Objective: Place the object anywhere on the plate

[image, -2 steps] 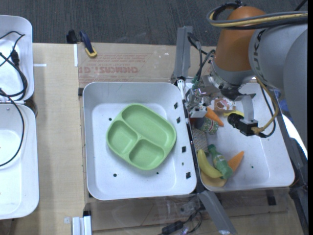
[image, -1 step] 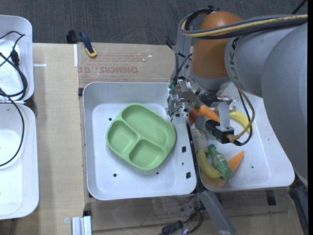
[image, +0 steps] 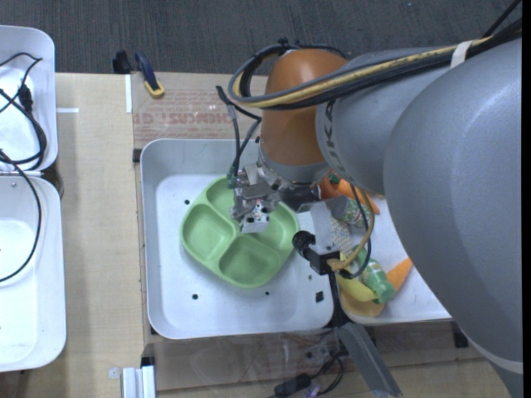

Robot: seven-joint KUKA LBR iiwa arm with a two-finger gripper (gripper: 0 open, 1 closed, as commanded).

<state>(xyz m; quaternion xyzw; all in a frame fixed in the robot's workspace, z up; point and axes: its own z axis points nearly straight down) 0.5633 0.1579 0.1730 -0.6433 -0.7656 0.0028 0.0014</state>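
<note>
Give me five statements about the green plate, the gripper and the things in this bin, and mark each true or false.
1. The green plate has several compartments. True.
2. The plate lies in the left-hand bin. False: it lies in the right-hand bin, the one the arm reaches into.
3. The gripper is over the plate. True: it sits above the plate's upper middle part.
4. The yellow, orange and green objects lie on the plate. False: they lie to the plate's right, beside it, partly under the arm.
5. The plate is red. False: it is light green.
</note>
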